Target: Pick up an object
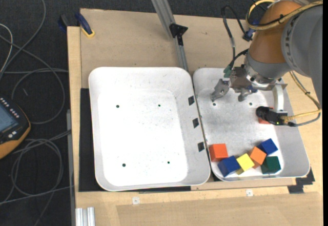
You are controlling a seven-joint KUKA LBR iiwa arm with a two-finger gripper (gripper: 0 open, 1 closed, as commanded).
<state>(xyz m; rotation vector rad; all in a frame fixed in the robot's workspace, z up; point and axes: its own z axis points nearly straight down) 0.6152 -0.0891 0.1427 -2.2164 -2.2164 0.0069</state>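
Over the right bin (292,140), the end effector (228,94) hangs open, holding nothing.

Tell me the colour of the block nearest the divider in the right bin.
Orange, seen in the camera view, at the near end of the right bin.

White bins (138,79); orange (219,151), blue (229,165), yellow (245,162), green (271,164) blocks

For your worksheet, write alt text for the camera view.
A grey and orange robot arm holds its gripper open above the right white bin, where coloured blocks cluster at the near edge. The left white bin sits beside it.
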